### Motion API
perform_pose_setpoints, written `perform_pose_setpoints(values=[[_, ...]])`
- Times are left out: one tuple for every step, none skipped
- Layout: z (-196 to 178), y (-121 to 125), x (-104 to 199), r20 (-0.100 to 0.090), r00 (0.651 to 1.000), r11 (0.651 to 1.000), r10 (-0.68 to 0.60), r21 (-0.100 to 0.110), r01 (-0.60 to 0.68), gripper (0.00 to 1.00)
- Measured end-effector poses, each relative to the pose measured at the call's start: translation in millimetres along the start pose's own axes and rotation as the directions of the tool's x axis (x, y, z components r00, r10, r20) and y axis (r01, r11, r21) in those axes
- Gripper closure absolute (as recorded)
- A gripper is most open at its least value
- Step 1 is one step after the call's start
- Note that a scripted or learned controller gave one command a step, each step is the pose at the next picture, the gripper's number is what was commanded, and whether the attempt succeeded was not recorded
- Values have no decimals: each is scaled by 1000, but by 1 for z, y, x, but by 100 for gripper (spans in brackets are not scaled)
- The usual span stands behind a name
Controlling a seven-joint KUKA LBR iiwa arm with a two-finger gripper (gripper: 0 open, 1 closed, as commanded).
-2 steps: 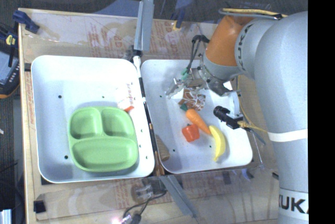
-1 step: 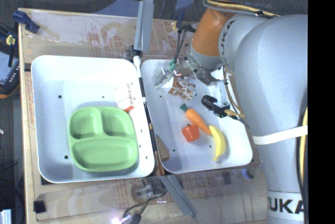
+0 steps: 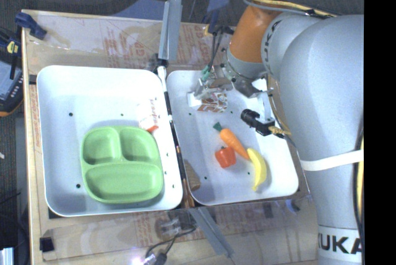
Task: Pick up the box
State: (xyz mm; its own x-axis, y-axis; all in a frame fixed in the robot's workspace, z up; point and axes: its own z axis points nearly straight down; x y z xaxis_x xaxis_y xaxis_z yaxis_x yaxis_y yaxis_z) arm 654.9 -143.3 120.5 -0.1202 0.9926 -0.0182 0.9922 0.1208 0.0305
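Note:
The box (image 3: 215, 101) is small, brown and white with a printed pattern. It lies at the far end of the right bin (image 3: 192, 152), near the back wall. My gripper (image 3: 208, 85) reaches down from the orange-banded wrist and sits right at the box's far left edge, partly covering it. Whether the box is between the fingers is hidden from this angle.
A carrot (image 3: 233, 140), a red pepper (image 3: 225, 156) and a banana (image 3: 258, 169) lie in the middle of the right bin. The left bin (image 3: 62, 103) holds a green divided tray (image 3: 122, 165) and a small white and orange packet (image 3: 148, 116). The grey arm looms over the right bin's right side.

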Motion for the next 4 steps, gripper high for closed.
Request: perform_pose_setpoints(values=[[0, 0, 0, -1, 1000, 1000, 0, 1, 0, 0], [10, -10, 21, 1, 996, 996, 93, -3, -93, 0], [12, 6, 39, 0, 999, 999, 36, 5, -36, 0], [-1, 8, 39, 0, 999, 999, 33, 1, -33, 100]])
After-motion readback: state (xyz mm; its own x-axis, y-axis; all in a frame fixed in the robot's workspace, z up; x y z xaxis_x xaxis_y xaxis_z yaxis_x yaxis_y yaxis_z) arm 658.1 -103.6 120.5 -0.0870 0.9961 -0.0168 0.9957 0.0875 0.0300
